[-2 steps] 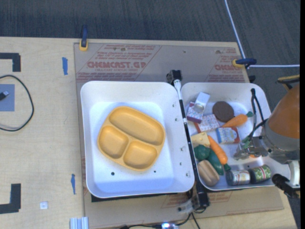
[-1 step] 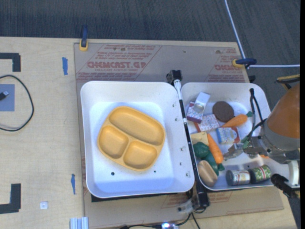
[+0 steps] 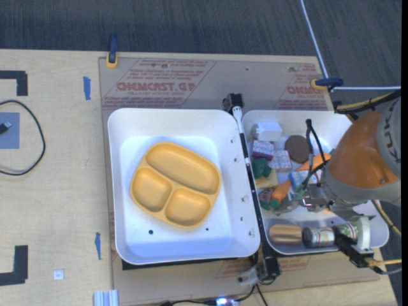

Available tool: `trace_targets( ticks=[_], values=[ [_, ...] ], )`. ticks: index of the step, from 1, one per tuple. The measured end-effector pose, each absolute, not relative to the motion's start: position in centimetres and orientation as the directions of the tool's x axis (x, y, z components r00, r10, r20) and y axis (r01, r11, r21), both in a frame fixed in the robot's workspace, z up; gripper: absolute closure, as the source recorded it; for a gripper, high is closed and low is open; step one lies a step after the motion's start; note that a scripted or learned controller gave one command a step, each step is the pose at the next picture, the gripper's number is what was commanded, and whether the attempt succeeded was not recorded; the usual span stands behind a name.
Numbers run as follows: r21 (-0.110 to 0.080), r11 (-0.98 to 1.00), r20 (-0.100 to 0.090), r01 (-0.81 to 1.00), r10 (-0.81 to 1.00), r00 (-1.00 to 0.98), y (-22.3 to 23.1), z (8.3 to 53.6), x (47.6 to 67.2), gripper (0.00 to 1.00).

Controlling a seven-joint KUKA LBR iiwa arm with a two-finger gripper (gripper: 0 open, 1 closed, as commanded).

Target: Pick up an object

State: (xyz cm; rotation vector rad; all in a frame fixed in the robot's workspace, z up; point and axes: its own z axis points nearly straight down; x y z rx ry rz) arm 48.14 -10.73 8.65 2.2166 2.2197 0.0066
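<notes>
The right bin (image 3: 255,121) holds a heap of small objects: a white block (image 3: 268,131), a purple box (image 3: 262,149), a brown disc (image 3: 296,147), a green piece (image 3: 260,167) and an orange carrot-like piece (image 3: 317,162). A tan roll (image 3: 285,234) and a dark bottle (image 3: 319,237) lie along its near wall. My gripper (image 3: 305,200) reaches down into the middle of this bin, just right of an orange and green toy (image 3: 276,196) and above the bottle. The arm's orange band (image 3: 362,155) hides the bin's right part.
The left bin (image 3: 124,171) carries a yellow three-part plate (image 3: 175,182). A black clamp (image 3: 234,101) sits at the far end of the ridge between the bins. Cables trail at the bench's near right corner (image 3: 370,263).
</notes>
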Motion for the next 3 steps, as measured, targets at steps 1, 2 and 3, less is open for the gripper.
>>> trace_targets(
  ticks=[1, 2, 3],
  values=[
    [0.007, -0.002, -0.004, 1.000, 1.000, 0.002, -9.79, 8.66, 48.13, 0.00],
    [0.008, -0.002, -0.004, 1.000, 1.000, 0.002, -9.56, 8.65, 48.15, 0.00],
    [0.006, -0.001, -0.003, 1.000, 1.000, 0.001, -9.60, 8.63, 48.21, 0.00]
  ],
)
